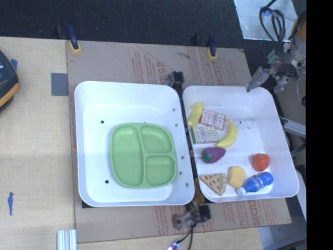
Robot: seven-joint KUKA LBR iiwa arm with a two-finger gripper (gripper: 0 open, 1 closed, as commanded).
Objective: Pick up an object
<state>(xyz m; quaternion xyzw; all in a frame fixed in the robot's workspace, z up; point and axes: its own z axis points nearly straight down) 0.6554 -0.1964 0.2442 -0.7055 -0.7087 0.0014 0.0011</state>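
Observation:
The right bin (270, 108) holds several toy foods. A yellow piece (195, 114) lies at its left wall beside two small printed boxes (212, 119) (204, 135) and a banana (228, 134). Nearer the front are purple grapes (213, 154), a red tomato (260, 161), a yellow lump (237, 176), a pizza slice (213, 183) and a blue bottle (256, 183). My gripper (270, 81) hangs over the bin's far right corner, above and apart from all of them. It is open, with nothing between its fingers.
The left bin (93, 103) bears a green divided plate (143, 154). Clamps (73, 39) (212, 46) pin the cardboard sheet at the back. A black and orange device (6, 79) sits at the bench's left edge. Cables (276, 20) loop above the wrist.

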